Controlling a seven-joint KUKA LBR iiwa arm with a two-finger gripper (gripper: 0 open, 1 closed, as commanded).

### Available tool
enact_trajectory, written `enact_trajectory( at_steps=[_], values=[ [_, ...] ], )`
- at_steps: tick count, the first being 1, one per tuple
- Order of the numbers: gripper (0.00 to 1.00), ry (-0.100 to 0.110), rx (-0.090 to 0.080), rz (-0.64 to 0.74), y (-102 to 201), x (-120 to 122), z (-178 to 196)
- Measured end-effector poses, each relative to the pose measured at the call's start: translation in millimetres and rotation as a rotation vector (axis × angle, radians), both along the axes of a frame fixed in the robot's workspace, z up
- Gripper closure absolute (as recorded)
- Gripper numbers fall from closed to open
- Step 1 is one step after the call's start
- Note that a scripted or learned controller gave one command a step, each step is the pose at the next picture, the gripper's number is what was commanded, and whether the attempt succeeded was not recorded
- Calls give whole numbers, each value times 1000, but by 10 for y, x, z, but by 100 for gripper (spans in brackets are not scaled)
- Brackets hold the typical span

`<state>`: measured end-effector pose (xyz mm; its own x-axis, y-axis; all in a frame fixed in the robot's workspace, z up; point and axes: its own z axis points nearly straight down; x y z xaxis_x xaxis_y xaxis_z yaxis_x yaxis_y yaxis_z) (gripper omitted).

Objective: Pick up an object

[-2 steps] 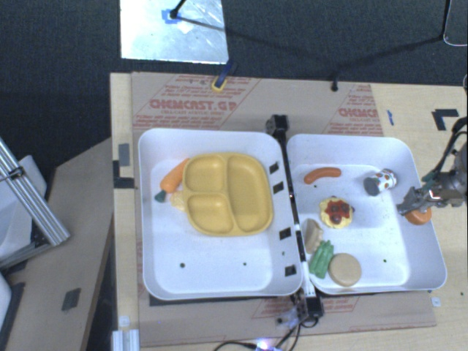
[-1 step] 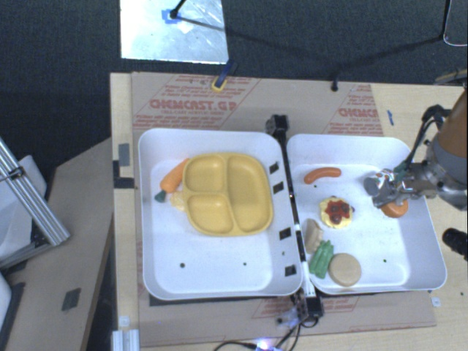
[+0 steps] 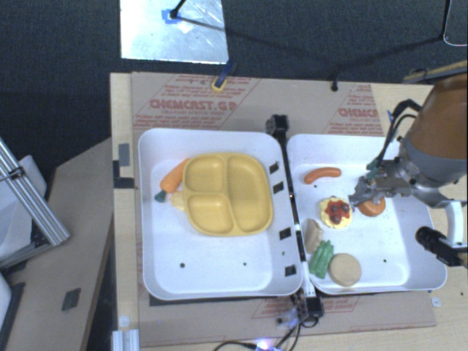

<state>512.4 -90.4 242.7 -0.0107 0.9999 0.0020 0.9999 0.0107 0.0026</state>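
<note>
The right bin [image 3: 398, 258] holds several toy foods: a red sausage [image 3: 322, 174], a yellow tart with red berries [image 3: 336, 212], an orange-brown round piece [image 3: 373, 207], a beige piece [image 3: 313, 234], a green vegetable [image 3: 321, 259] and a tan bun [image 3: 345, 269]. My gripper [image 3: 360, 197] hangs low over the right bin, between the tart and the orange-brown piece, close to both. Whether it touches either one is hidden by the wrist.
The left bin [image 3: 157, 269] carries a yellow divided plate [image 3: 221, 194] with a toy carrot [image 3: 172, 177] at its left edge. A black divider [image 3: 289, 196] runs between the bins. The arm's grey and orange body [image 3: 439, 137] covers the right bin's far right side.
</note>
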Motion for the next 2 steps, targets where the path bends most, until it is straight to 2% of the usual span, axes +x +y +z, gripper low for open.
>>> enact_trajectory(
  at_steps=[1,2],
  values=[
    [100,3,0,-1,544,108,-132],
    [100,1,0,0,1068,156,-55]
  ],
)
